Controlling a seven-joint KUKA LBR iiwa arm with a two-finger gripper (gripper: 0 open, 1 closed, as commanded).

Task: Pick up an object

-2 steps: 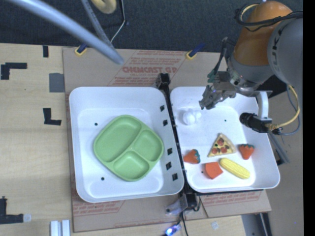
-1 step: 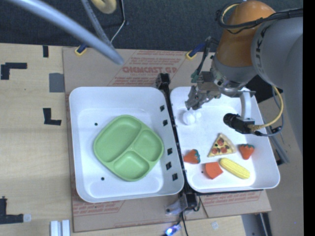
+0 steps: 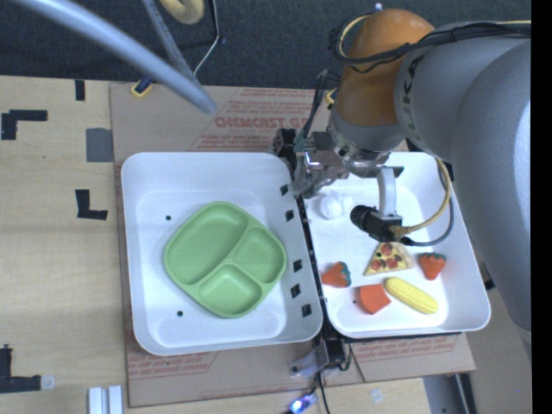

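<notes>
Below my claw point(image 3: 332, 182), in the right bin point(image 3: 461, 313), lies a scatter of toy food, any of it a candidate for the pick. Closest is a small white piece point(image 3: 330, 204), pale against the white floor and hard to make out, just under the claw and perhaps touching it; I cannot tell which. Further below and slightly to the right rests a pizza slice point(image 3: 387, 258), a yellow triangle dotted with red. Beyond that lies a yellow corn cob point(image 3: 410, 295) set at a slant, with an orange-red chunk point(image 3: 373, 298) just beside its left end. To the left of the pizza sits a small orange and red piece point(image 3: 336, 273), and to the right of it a red strawberry point(image 3: 433, 266) with a green top. My claw hangs low at the upper left corner of this bin, close to the dividing rims where the two bins meet, and its tips are lost in dark hardware and cabling, so I cannot tell how far it stands open or whether it grips anything. Left of the claw, in the other bin point(image 3: 142, 175), lies a green divided plate point(image 3: 225, 258), tilted diagonally on the worktop's point(image 3: 52, 257) side.
</notes>
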